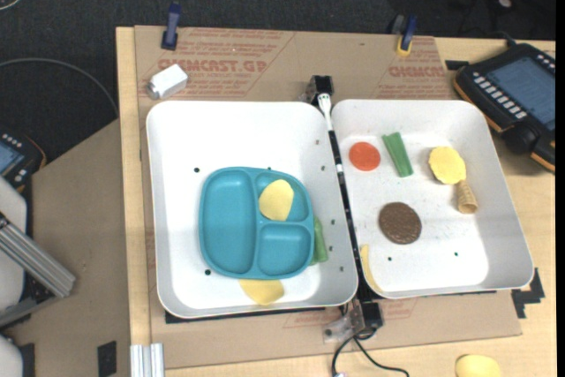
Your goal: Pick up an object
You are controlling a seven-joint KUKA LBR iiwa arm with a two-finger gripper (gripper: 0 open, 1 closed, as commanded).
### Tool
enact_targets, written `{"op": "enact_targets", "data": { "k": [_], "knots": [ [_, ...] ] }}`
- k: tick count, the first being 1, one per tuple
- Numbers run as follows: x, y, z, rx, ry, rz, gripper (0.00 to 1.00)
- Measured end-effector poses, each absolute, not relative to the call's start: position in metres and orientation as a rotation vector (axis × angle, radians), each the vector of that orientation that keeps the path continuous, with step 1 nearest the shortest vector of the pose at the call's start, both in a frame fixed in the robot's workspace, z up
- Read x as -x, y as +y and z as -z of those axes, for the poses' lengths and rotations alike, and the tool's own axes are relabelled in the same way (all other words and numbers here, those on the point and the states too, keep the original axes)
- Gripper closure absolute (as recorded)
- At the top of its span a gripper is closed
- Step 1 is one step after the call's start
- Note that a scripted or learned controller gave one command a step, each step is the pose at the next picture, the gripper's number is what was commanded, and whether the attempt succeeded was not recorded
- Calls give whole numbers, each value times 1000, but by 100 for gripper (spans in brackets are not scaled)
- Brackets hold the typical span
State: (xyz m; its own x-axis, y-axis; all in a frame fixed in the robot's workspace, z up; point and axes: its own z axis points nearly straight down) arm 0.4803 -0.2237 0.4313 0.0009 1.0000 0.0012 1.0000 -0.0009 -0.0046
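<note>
The right bin (494, 269) holds an orange-red disc (365, 156), a green stick (397, 154), a yellow lumpy piece (447, 164), a small tan cone-shaped piece (466, 199) and a brown round disc (400, 222). A pale yellow sliver (364, 264) lies against that bin's left wall. In the left bin (172, 190) sits a teal divided plate (231, 221) with a yellow piece (276, 199) in its upper right compartment. A green piece (320, 241) is wedged by the plate's right rim, and another yellow piece (262, 289) lies at the plate's front.
A small white block (168, 81) lies on the cardboard behind the left bin. Clamps (170, 24) (405, 33) grip the board's back edge. A black handheld pendant (516, 93) rests at the right, and a yellow object (477, 365) sits at the bottom right.
</note>
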Motion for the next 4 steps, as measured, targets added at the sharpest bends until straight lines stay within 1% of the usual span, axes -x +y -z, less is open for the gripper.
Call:
{"op": "enact_targets", "data": {
  "k": [1,2,3,4],
  "knots": [
    [-479,-223,-542,2230,-2234,8,100],
    [-479,-224,-480,2220,-2218,-4,100],
    [-479,-224,-421,2219,-2218,-3,100],
    [-480,-218,-543,2230,-2236,9,100]
  ]
}}
